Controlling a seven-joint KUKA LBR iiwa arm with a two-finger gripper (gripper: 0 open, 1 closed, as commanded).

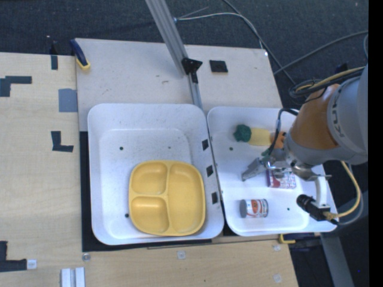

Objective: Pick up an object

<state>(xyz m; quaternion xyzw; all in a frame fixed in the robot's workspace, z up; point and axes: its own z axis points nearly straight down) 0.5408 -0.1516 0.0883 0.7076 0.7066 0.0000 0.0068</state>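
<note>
The hand [256, 167] hangs low in the right bin [230, 217], its grey fingers spread and grasping nothing. A small can [254, 208] lies on its side just below it, a green and yellow toy [251, 134] above, a pink-printed packet [281, 178] under the wrist. To pick well, centre over one item, straddle its narrow width, then clench before lifting.

— Is any lettering reading clearly?
— No. The small can [254, 208] lying below the jaws is showing a red-and-white label, and the packet [281, 179] beside them is showing red print, both too blurred to read.
</note>
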